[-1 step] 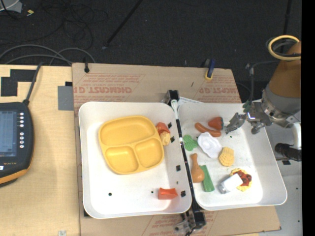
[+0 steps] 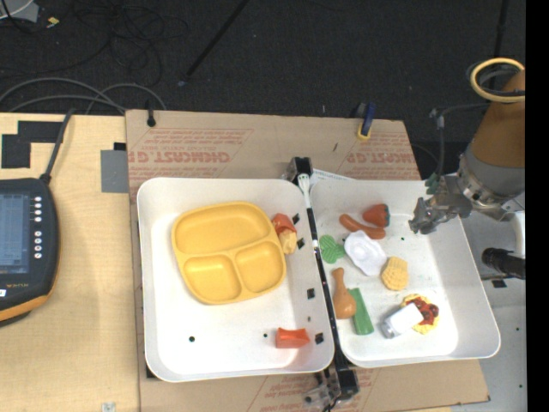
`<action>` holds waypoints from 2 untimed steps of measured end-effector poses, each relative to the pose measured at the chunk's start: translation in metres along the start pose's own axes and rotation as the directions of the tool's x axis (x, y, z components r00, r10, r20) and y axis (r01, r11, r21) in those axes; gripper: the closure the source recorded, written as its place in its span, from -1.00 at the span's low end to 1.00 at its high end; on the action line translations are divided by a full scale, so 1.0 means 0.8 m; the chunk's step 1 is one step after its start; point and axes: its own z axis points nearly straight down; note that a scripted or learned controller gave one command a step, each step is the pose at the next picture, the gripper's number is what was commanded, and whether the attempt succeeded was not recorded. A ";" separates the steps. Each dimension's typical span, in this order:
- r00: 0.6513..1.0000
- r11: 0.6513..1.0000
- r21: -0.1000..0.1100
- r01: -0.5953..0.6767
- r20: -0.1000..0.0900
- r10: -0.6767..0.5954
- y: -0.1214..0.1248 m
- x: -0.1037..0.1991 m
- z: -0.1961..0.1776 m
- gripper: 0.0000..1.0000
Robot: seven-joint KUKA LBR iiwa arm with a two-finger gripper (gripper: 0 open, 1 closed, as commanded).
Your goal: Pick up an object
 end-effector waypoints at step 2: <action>1.000 1.000 -0.007 0.012 -0.001 -0.012 -0.127 0.276 -0.097 1.00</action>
